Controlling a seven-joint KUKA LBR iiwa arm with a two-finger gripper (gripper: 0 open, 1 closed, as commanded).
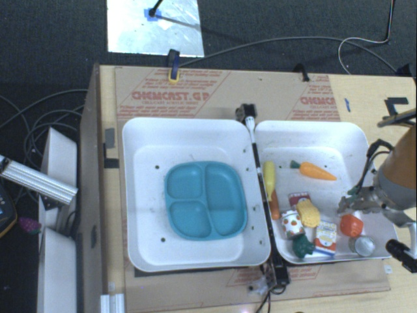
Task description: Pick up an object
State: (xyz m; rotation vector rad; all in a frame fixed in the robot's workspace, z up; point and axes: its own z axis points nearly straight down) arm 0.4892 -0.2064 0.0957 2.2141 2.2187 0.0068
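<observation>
**Arm low over the right bin's toy pile**

Two shallow white bins sit side by side on a cardboard-covered bench. The left bin [140, 175] holds a blue divided plate [206, 199] with three compartments, lying flat near the bin's middle.

The right bin [339, 135] carries a cluster of small toy foods. An orange carrot [315, 171] with a green top lies on its side toward the far part of the bin, apart from the rest. A yellow corn-like piece [268, 175] lies along the left wall, with a thin orange-red stick [274, 206] just below it. Nearer the front edge, packed close together, are a small red-and-white box [298, 199], a yellow lumpy piece [308, 214], a white egg-shaped toy with red marks [292, 223], a dark green piece [301, 246], and a white carton with red print [326, 237]. A red-orange round toy [351, 225] lies to their right, and a silvery round cap [363, 245] sits just beside it toward the front corner.

The arm reaches in from the right, its grey body and orange band at the frame's edge. The gripper [352, 205] is over the right side of the right bin, just above the red-orange round toy. How far its jaws are spread cannot be told from this angle, and nothing is visibly held between them.
</observation>
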